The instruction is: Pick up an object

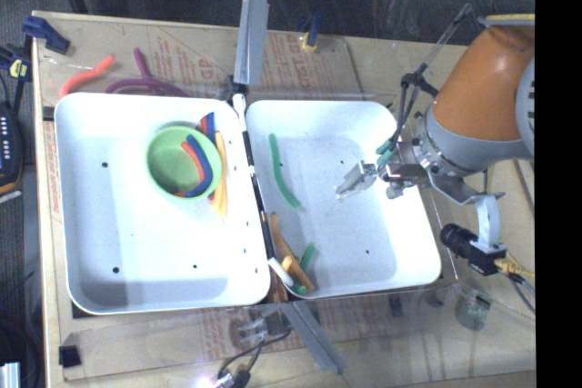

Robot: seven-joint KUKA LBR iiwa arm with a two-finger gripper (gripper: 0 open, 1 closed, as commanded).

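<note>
The gripper [353, 181] is being held over the right bin [405, 263], above its right-centre floor, with the arm [482, 100] reaching in from the right. Its fingers [349, 187] are seen as a small pale cluster; how far apart they are standing cannot be told, and nothing is being shown between them. No object is being carried, so the step in hand is judged to be the approach, before any grasp is being made. The nearest candidate, a long green strip [284, 172], is lying on the bin floor to the left of the fingers, apart from them, running from the upper left of the bin down toward its middle. Further off, below and to the left of the fingers, a small pile of orange and green pieces [296, 265] is lying against the bin's lower left corner. Well to the left of the fingers, in the left bin [109, 268], a green bowl [176, 161] is sitting with coloured strips [207, 161] along its right side. The next move is judged to call for the fingers being brought leftward over the green strip, being turned across its narrow width, then being lowered to the floor and closed; the strip is lying flat and thin, so slipping is being risked.
</note>
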